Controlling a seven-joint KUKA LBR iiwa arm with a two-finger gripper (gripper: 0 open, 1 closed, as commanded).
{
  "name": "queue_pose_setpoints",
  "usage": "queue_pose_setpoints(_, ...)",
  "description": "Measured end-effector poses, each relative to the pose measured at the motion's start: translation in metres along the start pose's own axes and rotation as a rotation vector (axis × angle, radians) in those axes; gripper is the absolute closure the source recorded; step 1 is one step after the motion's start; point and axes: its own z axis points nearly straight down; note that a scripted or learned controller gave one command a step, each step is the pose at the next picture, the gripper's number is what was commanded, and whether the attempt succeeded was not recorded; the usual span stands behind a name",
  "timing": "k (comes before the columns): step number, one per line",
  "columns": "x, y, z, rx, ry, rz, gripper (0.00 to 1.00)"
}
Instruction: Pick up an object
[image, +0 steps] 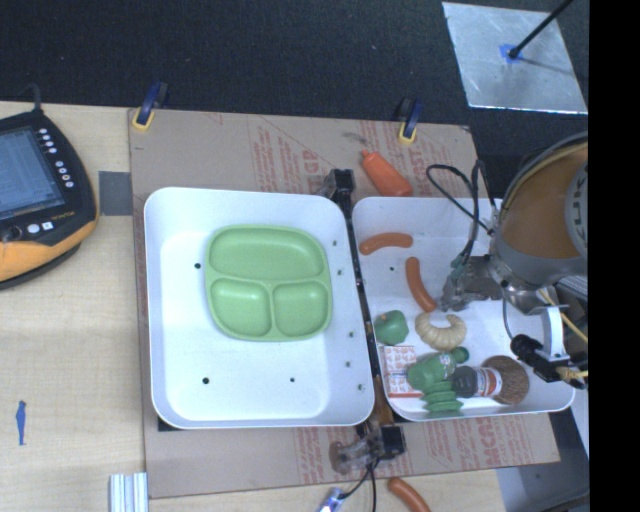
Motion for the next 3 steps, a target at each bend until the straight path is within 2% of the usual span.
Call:
queue_pose_setpoints(1,0.001,0.0,0.0,-0.001,0.001,-0.001,0.0)
queue_pose_setpoints(2,0.04,0.079,-0.017,-0.003,0.003,0.0,0.0)
queue_pose_setpoints(3,0.047,0.046,-0.007,-0.016,-0.001,0.001,0.0)
